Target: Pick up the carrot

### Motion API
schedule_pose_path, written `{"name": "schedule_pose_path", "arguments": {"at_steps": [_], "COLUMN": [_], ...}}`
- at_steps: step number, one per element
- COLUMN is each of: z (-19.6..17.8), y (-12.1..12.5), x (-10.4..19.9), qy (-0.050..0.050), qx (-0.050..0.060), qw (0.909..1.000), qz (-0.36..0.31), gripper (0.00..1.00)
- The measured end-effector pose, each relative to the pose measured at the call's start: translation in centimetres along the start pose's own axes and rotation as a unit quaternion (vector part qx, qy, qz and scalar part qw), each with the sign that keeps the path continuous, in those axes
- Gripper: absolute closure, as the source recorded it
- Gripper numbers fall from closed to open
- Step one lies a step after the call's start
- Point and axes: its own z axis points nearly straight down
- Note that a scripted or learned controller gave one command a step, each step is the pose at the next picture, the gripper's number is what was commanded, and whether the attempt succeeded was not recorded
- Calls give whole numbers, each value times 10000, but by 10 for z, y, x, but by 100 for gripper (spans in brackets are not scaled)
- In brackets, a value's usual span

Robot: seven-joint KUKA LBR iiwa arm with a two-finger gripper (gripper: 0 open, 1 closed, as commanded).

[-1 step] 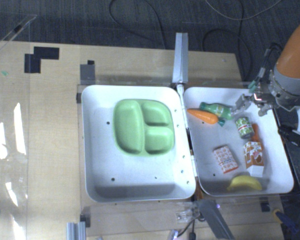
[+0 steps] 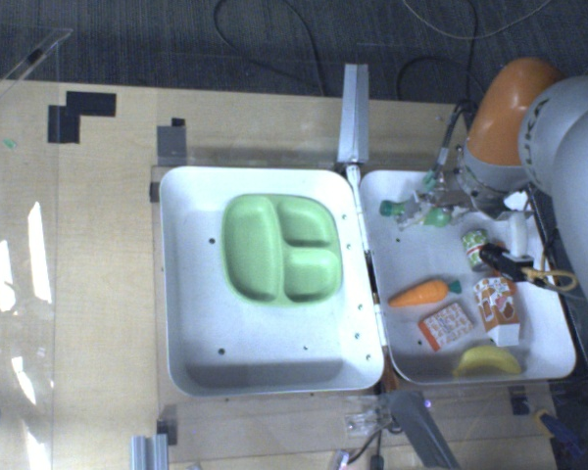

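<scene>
The orange carrot (image 2: 423, 293) with a green stub end lies flat in the right bin (image 2: 404, 364), near its left-centre, pointing left. My gripper (image 2: 416, 209) hangs over the bin's far left part, well behind the carrot and apart from it. I see nothing held in it.
In the right bin a small green can (image 2: 475, 248) sits right of the gripper. A brown carton (image 2: 497, 302), an orange packet (image 2: 446, 325) and a yellow banana (image 2: 488, 361) lie near the front. The left bin (image 2: 191, 355) holds a green divided tray (image 2: 279, 247).
</scene>
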Motion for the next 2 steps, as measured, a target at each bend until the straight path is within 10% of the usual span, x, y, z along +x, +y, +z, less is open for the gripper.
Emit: {"name": "schedule_pose_path", "arguments": {"at_steps": [1, 2], "z": [6, -32], "y": [-75, -64], "x": [18, 16], "qy": [2, 6], "qx": [-29, 10], "qw": [9976, 9995], "qz": [693, 320], "gripper": [0, 0]}}
